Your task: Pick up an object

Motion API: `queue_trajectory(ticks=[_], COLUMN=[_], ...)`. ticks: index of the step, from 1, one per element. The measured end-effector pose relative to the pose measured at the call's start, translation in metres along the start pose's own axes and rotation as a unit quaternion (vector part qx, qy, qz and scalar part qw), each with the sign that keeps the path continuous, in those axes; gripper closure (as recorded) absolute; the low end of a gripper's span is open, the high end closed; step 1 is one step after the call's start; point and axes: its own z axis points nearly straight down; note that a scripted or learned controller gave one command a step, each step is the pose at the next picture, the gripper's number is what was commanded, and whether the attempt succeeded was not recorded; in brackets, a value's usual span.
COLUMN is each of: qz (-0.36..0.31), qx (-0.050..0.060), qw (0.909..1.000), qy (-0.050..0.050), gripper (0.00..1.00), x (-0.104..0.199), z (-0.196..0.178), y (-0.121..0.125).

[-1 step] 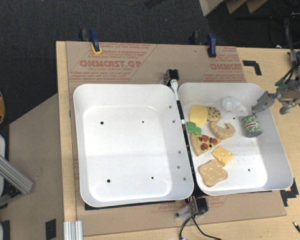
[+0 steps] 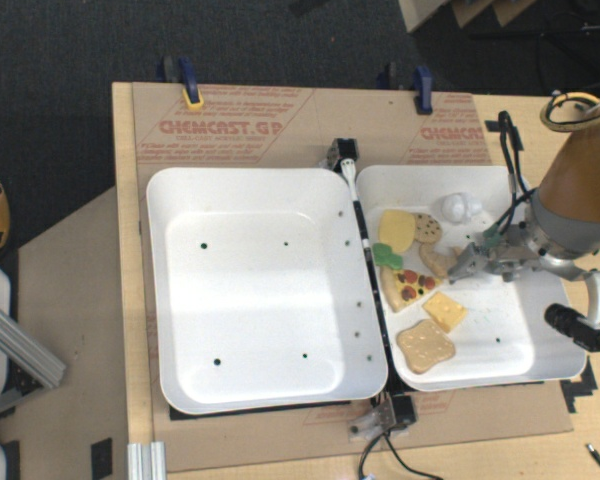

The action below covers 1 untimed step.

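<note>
Toy food lies clustered in the right shallow white bin [image 2: 510,363], toward its wall shared with the left white bin [image 2: 180,298]. Within that right bin, the grey two-finger gripper [image 2: 462,266] hangs low beside a tan cracker-like piece [image 2: 436,260]; whether its jaws are released or clenched cannot be told. Near it sit a round speckled cookie [image 2: 428,230], a pale yellow wedge [image 2: 397,230], a green leafy piece [image 2: 388,256], a pizza slice with red dots [image 2: 408,287], a yellow cheese cube [image 2: 444,311], a tan bread slice [image 2: 425,346] and a white crumpled lump [image 2: 457,207].
</note>
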Motion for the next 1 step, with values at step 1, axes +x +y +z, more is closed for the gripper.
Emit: queue_trajectory(ticks=[1], qz=[-0.004], qx=[-0.008], qw=[1.0000], qy=[-0.002], gripper=[0.00], x=[0.0786], z=[0.0435], y=[0.0584])
